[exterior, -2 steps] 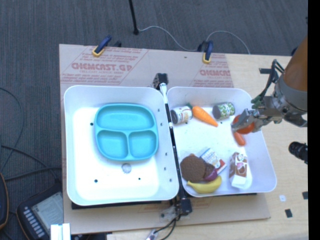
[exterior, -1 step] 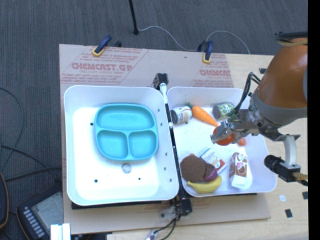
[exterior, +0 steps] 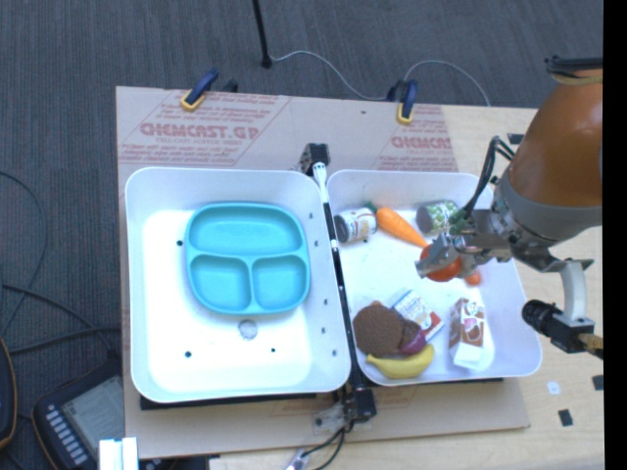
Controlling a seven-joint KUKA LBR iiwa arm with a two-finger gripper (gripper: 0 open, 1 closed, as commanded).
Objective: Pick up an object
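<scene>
- The right bin [exterior: 529,355] carries the pickable things, and there's a cluster of them: an orange carrot [exterior: 400,225] lying aslant near the bin's top, a small jar-like item [exterior: 355,225] just left of it by the divider, and a greenish, shiny bundle [exterior: 438,213] to the carrot's right.
- Down at the near edge of that bin: a dark brown round cookie-like piece [exterior: 379,329], a yellow banana [exterior: 402,364] curving just under it, and something purple [exterior: 414,342] wedged between the two.
- A small red-and-white packet [exterior: 416,308] sits just above the cookie; a white carton with a brown picture [exterior: 470,334] lies beside it to the right.
- The gripper [exterior: 446,256] is down in the right bin, low over a red-orange object [exterior: 453,270] that peeks out beneath it, touching or nearly so.
- Whether the gripper is clenched on that red thing or loose above it, I cannot tell; the metal parts blur together there.
- The arm's grey wrist and orange band [exterior: 560,150] loom over the bin's right side.
- The left bin [exterior: 157,360] holds a light blue divided plate [exterior: 247,258], three compartments, flat and well apart from the action.
- Both bins rest on a brown board [exterior: 225,130] clamped to the bench.
</scene>
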